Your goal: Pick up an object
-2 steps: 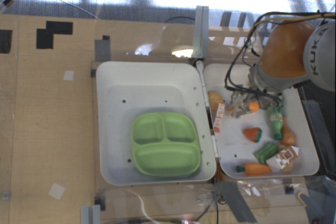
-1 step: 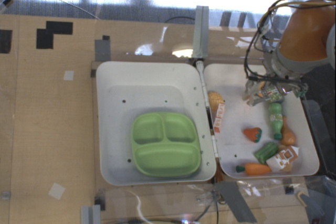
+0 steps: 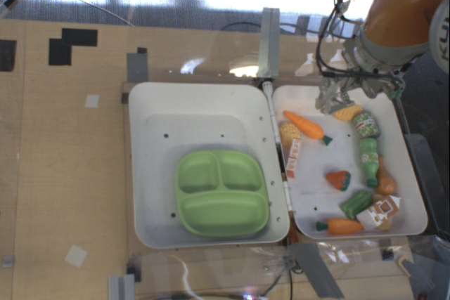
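Nearest the camera lies the wooden bench, bearing two shallow white bins side by side; the left bin holds a green divided plate toward its near right, while the right bin carries a scatter of toy foods; the grey arm with its orange band reaches in from the far right, and its end effector hangs over the far edge of the right bin, just beside a yellow corn piece; whether it is released or clenched I cannot tell, and nothing is seen grasped. Along the right side of that bin a green bottle lies lengthwise; a carrot lies slantwise near the far left, close to a red-and-white packet by the left wall; another carrot sits at the near edge, touching a small brown-and-white carton; a red pepper sits mid-bin.
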{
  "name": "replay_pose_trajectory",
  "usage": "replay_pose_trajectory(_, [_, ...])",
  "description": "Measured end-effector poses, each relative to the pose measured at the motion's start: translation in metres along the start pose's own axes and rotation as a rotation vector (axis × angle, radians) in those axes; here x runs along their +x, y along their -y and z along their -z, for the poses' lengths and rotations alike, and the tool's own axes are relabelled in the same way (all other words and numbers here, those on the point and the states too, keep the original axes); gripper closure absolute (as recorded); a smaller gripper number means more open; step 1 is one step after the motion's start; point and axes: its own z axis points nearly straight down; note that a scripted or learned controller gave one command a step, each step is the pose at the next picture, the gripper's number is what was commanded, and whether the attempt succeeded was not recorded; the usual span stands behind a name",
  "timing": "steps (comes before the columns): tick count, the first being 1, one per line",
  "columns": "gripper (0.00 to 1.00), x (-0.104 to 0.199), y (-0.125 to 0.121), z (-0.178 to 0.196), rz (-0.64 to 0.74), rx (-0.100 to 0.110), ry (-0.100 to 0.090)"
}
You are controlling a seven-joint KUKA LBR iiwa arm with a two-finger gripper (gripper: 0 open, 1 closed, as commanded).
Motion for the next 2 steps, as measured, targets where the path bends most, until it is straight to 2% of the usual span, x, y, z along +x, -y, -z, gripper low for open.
replay_pose_trajectory(1, [0.00,0.002,0.001,-0.003,-0.003,-0.002,-0.004])
replay_pose_trajectory(2, [0.00,0.012,0.035,-0.114,-0.062,0.002,0.000])
